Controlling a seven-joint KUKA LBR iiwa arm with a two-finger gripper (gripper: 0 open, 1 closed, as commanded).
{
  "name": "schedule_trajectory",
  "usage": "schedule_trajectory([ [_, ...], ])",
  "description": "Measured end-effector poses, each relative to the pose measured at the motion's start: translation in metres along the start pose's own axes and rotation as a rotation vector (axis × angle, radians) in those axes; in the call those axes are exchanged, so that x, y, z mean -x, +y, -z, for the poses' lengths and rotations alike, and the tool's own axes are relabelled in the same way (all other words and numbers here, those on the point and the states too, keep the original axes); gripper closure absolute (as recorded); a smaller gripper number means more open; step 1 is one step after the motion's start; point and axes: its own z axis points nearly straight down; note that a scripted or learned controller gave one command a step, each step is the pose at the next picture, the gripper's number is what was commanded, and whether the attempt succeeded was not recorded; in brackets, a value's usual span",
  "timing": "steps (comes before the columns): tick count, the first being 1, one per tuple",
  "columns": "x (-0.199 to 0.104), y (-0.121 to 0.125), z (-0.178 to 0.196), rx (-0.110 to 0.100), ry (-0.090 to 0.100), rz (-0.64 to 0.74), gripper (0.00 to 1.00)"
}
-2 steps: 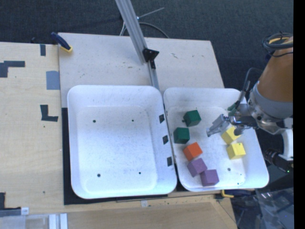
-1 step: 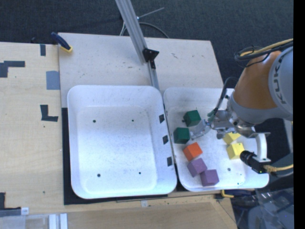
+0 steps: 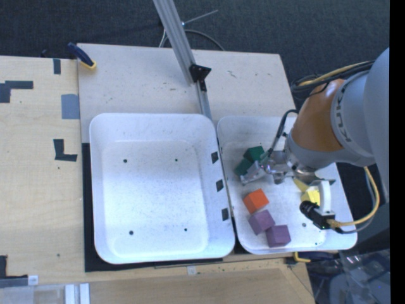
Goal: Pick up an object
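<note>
The right bin holds several small objects. A dark green piece lies near its middle, and my gripper is low in the bin right beside it, touching or almost touching its lower right side. An orange cube sits just below the gripper. Two purple blocks lie closer to the front rim. A yellow piece shows partly under the arm's wrist at the right.
The left bin stands beside the right one, sharing a middle rim. A slanted metal rail crosses the bench behind the bins. The grey and orange arm covers the right bin's far right side.
</note>
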Motion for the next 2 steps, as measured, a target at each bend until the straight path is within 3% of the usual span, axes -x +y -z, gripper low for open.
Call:
schedule_trajectory([
  [1,0.016,-0.034,0.126,-0.008,-0.003,-0.002,0.0],
  [2,0.051,-0.003,0.205,-0.005,-0.005,-0.002,0.0],
])
